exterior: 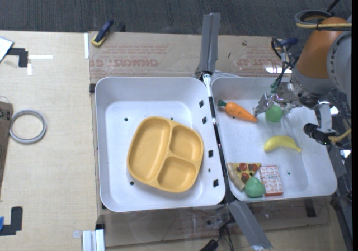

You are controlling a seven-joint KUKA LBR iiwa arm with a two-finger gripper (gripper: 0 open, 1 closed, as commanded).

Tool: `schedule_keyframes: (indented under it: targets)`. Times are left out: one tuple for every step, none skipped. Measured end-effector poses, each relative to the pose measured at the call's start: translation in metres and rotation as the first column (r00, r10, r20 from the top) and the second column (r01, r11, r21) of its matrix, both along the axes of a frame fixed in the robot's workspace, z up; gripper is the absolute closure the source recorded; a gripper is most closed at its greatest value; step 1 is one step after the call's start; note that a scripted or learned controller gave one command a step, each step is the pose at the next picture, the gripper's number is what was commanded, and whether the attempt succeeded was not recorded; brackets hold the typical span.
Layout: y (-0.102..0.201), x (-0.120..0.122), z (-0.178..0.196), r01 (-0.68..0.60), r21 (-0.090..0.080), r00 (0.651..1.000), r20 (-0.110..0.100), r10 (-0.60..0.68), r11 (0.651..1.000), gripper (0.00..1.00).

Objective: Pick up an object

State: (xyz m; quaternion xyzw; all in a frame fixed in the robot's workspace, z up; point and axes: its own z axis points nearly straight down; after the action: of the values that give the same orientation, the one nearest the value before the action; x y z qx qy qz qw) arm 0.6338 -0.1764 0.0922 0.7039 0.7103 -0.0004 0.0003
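- The arm (324,48) is reaching in from the right edge of the frame, its orange band and grey body being cut off there, so much of it is sitting outside the picture
- The claw (271,105) is hanging low in the upper part of the right bin (313,188), its metal tips lying just beside or touching a green ball (274,114); whether it is clenched, released or grasping the ball is too small and cluttered to tell
- The ball is partly hidden behind the claw's metal parts
- An orange carrot (238,111) is lying near the bin's upper left, just left of the claw
- A yellow banana (282,143) is resting in the middle of the right bin, apart from the rest
- At the bin's lower left a pizza slice (241,171), a second green piece (254,187) and a small red-and-white carton (271,180) are crowding together; the green piece is overlapping the slice, and the carton's print is too small to read
- A yellow divided plate (165,154) is sitting in the left bin (112,99)
- Cardboard (151,57) behind the bins is carrying faint red upside-down lettering, seeming to read "CHEMCO", the remainder being unclear
- A roll of tape (27,126) is lying on the bench (50,188) at the left, and a blue-and-yellow tool (103,32) is resting at the cardboard's upper left corner
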Motion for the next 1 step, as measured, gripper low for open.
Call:
schedule_keyframes:
  targets:
    - [-0.0001, 0.0000, 0.0001, 0.000, 0.000, 1.000, 0.000, 0.000, 1.000, 0.00]
